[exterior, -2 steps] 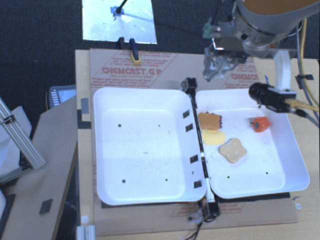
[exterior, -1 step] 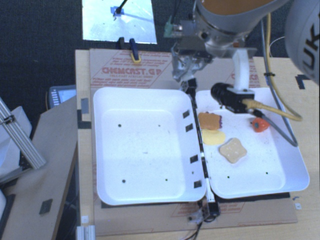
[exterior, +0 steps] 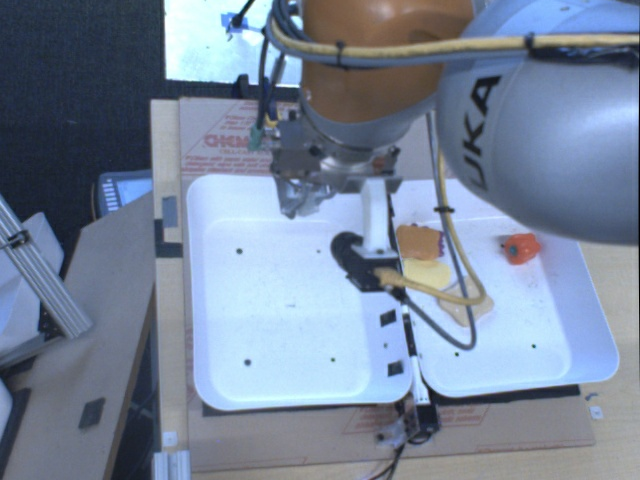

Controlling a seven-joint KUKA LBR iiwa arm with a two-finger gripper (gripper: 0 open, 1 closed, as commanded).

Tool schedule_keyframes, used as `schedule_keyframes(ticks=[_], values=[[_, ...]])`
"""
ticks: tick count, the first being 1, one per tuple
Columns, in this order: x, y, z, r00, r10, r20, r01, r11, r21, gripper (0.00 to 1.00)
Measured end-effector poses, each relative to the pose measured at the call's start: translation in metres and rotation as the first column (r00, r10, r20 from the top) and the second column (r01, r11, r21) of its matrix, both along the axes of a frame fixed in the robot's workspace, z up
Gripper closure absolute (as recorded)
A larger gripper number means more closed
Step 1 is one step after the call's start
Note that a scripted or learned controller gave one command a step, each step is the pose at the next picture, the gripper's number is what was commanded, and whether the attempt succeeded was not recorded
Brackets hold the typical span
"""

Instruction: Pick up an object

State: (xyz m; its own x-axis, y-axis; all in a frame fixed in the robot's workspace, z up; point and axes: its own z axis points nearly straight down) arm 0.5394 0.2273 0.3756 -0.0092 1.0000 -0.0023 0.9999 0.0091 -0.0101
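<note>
The arm (exterior: 520,98) fills the upper right of the frame: a smooth grey shell with dark letters "KA" on its side. An orange dome (exterior: 385,38) sits left of it. A yellow cable (exterior: 450,46) crosses both, and dark cables (exterior: 268,58) hang at the left.

Single fixed cam sitting above bench, looking down at a slant on both bins (exterior: 290,368); arm (exterior: 520,118) coming in from 3 o'clock, looming close.
</note>
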Motion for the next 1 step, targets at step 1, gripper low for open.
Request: schedule_keyframes(ticks=[1], values=[[-0.0209,0.0074,0.1704,1.0,-0.002,0.029,0.002,1.0,0.012,1.0]])
